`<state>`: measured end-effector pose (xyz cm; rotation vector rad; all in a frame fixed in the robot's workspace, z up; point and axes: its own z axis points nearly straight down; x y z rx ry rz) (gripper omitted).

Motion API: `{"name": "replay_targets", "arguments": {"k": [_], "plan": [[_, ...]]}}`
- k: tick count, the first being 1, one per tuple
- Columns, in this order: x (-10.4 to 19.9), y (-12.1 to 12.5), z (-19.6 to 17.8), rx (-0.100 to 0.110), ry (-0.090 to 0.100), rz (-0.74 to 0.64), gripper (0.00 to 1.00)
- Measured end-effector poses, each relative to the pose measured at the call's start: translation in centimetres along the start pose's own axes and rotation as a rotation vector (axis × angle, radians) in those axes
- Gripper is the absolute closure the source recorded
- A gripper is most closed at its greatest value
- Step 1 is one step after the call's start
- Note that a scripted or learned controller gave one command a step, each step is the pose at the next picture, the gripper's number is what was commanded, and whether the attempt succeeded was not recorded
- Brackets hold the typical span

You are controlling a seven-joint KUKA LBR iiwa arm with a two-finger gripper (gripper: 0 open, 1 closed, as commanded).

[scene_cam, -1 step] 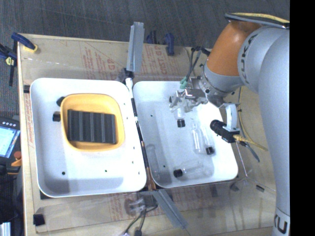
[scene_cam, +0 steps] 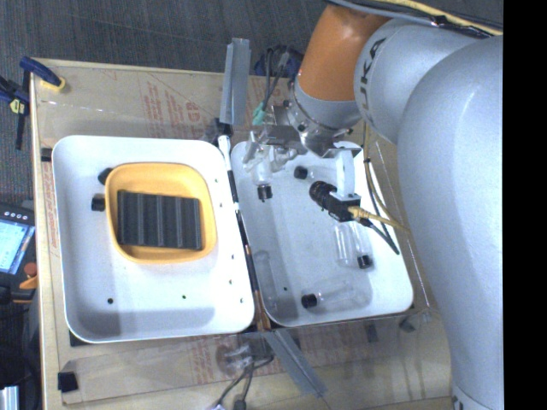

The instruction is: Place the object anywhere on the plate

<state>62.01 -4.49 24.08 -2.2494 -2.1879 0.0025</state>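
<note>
Gripper (scene_cam: 272, 148) low over right bin (scene_cam: 291, 254) far corner, can't tell jaw state. Clear plastic object (scene_cam: 352, 244) lies well off, toward the near side (light, slick, likely rigid); grab mid-body. Plate (scene_cam: 162, 210) in left bin

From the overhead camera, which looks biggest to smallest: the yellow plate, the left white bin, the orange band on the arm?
1. Left white bin
2. Yellow plate
3. Orange band

The band sits nearer the camera, so it looks larger than it really is; its rank against the plate is unsure.
</note>
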Motion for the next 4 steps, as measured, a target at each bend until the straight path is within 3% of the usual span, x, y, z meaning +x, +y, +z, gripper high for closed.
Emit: {"name": "replay_targets", "arguments": {"k": [1, 2, 3, 4], "plan": [[2.4, 3.6, 3.5, -0.002, -0.002, -0.306, 1.00], [3.3, 1.7, 5.0, 0.002, -0.001, -0.579, 1.00], [4.5, -0.2, 4.0, 0.001, -0.001, -0.719, 1.00], [4.5, -0.2, 4.0, 0.001, -0.002, -0.719, 0.00]]}}
